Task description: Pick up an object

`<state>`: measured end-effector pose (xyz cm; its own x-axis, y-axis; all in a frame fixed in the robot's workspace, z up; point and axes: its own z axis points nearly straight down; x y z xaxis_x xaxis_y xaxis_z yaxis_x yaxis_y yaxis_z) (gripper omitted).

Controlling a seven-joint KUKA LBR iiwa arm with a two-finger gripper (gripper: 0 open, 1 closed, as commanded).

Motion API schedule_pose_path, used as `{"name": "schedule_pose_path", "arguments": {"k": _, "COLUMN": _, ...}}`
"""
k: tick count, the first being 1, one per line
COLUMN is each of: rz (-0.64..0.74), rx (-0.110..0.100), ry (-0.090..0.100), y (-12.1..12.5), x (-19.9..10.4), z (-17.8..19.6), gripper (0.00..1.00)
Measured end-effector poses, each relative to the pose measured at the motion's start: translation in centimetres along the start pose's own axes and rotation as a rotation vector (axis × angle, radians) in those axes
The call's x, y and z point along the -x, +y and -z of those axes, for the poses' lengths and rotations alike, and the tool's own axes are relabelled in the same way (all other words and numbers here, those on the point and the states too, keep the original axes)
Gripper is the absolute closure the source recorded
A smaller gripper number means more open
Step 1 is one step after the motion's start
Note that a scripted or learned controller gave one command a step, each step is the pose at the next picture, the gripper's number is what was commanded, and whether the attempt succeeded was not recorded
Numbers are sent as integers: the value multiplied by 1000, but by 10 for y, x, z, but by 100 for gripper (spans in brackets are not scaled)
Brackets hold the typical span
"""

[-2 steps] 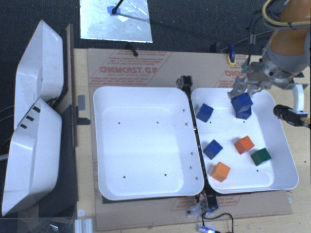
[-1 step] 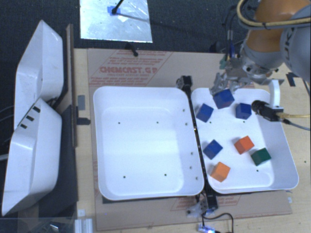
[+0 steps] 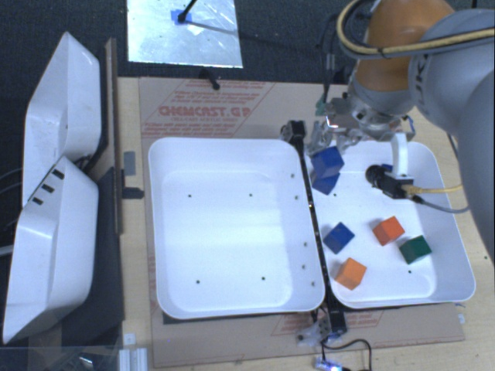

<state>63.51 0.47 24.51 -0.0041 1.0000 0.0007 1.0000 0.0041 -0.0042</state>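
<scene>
My gripper [image 3: 329,144] hangs over the far left corner of the right bin [image 3: 452,284], close to the wall it shares with the left bin. A blue cube [image 3: 328,161] sits between its fingers, tilted and looking lifted off the floor. Directly under it lies a darker blue cube [image 3: 325,183], partly hidden. Loose on the bin floor are another blue cube [image 3: 339,236], an orange cube [image 3: 350,273], an orange-red cube [image 3: 388,229] and a green cube [image 3: 415,248].
The left bin [image 3: 166,207] stands beside the right one, divided from it by a dark strip [image 3: 311,207]. A black fitting with a yellow cable [image 3: 387,180] hangs from the wrist over the right bin. A shiny plate [image 3: 184,22] lies at the back.
</scene>
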Motion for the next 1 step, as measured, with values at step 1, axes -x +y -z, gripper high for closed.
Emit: {"name": "schedule_pose_path", "arguments": {"k": 1, "rz": 1, "rx": 0, "ry": 0, "y": 2, "x": -54, "z": -17, "gripper": 100}}
